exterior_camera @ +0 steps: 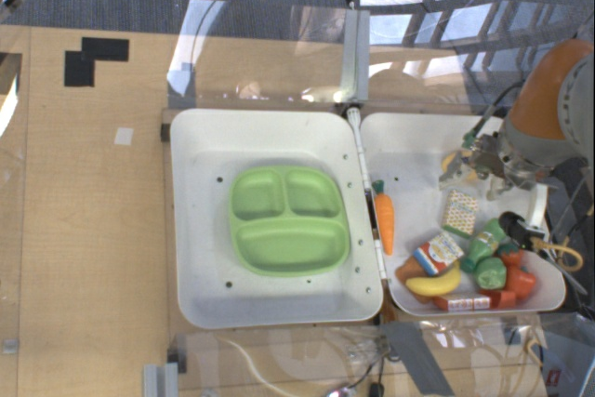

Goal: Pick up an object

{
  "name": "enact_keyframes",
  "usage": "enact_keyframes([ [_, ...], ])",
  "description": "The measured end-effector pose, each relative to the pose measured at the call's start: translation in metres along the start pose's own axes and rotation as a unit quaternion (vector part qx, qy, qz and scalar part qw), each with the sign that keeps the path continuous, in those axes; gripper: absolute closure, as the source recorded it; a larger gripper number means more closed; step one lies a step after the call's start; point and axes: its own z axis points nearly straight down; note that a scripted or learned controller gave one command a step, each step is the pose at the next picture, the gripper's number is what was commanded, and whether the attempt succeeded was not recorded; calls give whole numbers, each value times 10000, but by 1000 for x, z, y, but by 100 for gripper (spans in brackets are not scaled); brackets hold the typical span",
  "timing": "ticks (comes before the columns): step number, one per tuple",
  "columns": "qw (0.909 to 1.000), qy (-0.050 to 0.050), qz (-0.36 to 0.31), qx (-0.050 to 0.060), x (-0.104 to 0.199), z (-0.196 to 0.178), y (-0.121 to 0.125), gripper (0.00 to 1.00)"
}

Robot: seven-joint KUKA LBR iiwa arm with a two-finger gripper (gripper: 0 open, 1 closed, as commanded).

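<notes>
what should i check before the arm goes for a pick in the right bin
1. End effector over the right bin: ok.
2. Finger opening: cannot tell, the wrist hides it.
3. Something held already: cannot tell.
4. Target right below: ok, the patterned packet lies just beneath, apart from the pile.
5. Clutter near the front corner: not ok, the banana, green pepper and other toys lie touching there.
6. Carrot access: not ok, it lies against the divider wall.
</notes>
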Motion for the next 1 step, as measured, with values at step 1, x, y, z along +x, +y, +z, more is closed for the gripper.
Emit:
enact_keyframes([
  [1,9956,-3,933,8,17,-37,25,0],
])
